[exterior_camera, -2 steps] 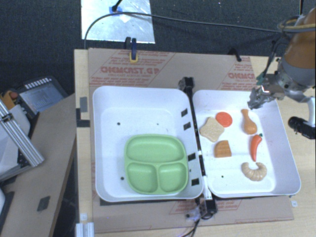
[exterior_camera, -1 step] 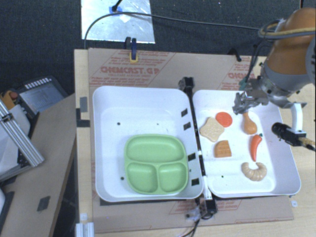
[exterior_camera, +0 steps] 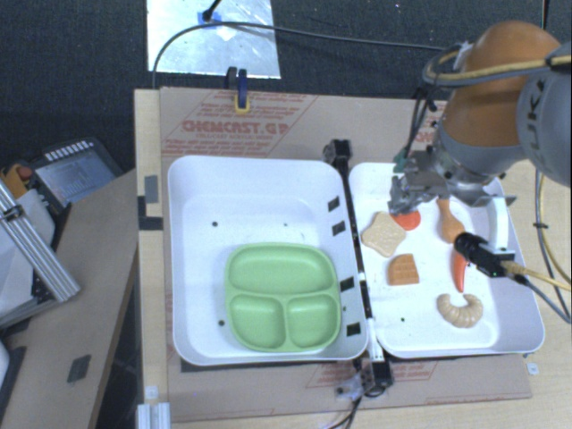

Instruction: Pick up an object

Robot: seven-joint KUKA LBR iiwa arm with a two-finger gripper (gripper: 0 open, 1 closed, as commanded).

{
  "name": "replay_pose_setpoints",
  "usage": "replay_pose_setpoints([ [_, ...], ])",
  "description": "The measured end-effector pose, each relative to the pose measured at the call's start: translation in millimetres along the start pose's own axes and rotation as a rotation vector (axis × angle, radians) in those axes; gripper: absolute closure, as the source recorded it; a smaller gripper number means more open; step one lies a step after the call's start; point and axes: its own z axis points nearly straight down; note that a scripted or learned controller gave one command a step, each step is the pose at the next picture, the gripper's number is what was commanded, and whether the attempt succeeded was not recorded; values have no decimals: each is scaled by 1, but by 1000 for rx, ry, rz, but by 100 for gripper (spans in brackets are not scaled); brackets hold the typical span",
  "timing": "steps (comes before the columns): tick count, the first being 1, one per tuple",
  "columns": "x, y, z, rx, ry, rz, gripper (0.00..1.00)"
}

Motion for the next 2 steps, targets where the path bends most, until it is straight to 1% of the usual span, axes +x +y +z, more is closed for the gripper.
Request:
replay_pose_setpoints([
  [1, 59, -12, 15, 1, 0, 0, 100],
  [2, 119, -20, 17, 0, 1, -1, 100],
])
